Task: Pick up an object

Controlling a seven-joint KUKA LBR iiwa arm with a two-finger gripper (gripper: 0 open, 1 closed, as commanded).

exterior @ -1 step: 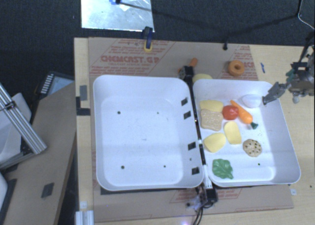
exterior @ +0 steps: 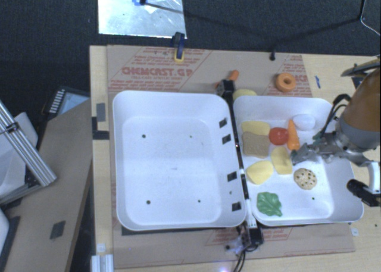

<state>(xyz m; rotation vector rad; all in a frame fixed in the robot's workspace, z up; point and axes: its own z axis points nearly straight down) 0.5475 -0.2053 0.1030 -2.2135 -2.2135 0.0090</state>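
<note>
White plastic rims the right bin (exterior: 344,202), where every candidate lies. Nearest the camera is a green leaf (exterior: 269,203); behind it a cookie (exterior: 305,178) and two yellow pieces (exterior: 271,166); further back a brown slab (exterior: 255,144), a tomato (exterior: 278,136) and a carrot (exterior: 293,135). My gripper (exterior: 299,153) sits low between the cookie and the carrot, just beside the yellow piece, and I cannot tell how it is set or whether it has anything. To do this well, I judge I should centre over one item, keep clear of its neighbours, close firmly, then lift straight. Beyond the bins, a doughnut (exterior: 286,82) rests on the cardboard (exterior: 196,68).
</note>
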